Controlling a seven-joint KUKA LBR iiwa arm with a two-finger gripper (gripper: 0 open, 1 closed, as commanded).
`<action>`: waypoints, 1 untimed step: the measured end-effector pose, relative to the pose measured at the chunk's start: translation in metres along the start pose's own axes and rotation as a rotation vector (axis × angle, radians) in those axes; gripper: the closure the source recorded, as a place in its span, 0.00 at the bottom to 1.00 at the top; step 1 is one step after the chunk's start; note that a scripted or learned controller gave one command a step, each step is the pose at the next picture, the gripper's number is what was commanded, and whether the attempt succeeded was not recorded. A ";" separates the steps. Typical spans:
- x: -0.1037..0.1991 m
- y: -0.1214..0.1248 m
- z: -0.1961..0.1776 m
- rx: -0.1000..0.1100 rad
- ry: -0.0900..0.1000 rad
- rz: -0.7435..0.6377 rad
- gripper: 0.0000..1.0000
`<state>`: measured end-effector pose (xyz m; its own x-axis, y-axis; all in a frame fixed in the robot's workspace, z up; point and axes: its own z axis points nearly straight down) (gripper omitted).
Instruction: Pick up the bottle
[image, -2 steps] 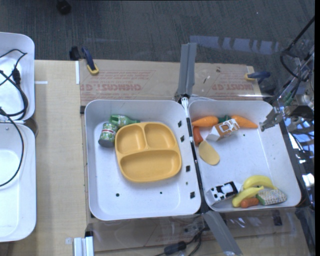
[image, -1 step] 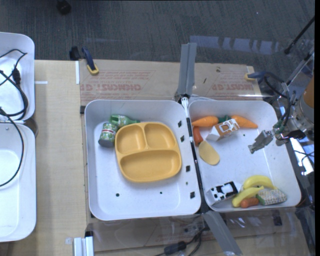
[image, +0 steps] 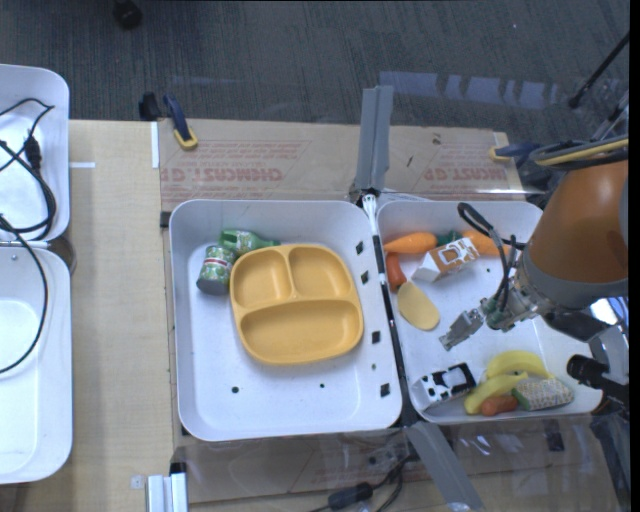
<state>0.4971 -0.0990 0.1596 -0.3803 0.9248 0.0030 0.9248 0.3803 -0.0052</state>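
Two bins: shallow white trays sit side by side on the wooden table, the left bin mid-frame and the right bin toward the right of the frame.
Bottle: a small grey-capped bottle with a green label lies at the upper left of the left bin, touching the yellow plate's left rim.
Plate: a yellow three-compartment plastic plate fills the middle of the left bin, slightly tilted.
Green wrapper: a crumpled green packet rests just above the bottle, beside the plate's upper edge.
Arm: the grey arm with its orange band comes in from the right of the frame, over the right bin.
Gripper: the metal gripper hangs over the middle of the right bin, well apart from the bottle; its fingers look close together with nothing between them.
Right bin contents: an orange carrot, a small white and orange carton, a pale yellow oval piece, a yellow banana and a black and white block.
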 end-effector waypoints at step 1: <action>-0.026 0.050 0.071 -0.002 -0.001 0.031 0.00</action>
<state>0.5528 -0.1040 0.0887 -0.3517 0.9361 0.0016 0.9361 0.3517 -0.0031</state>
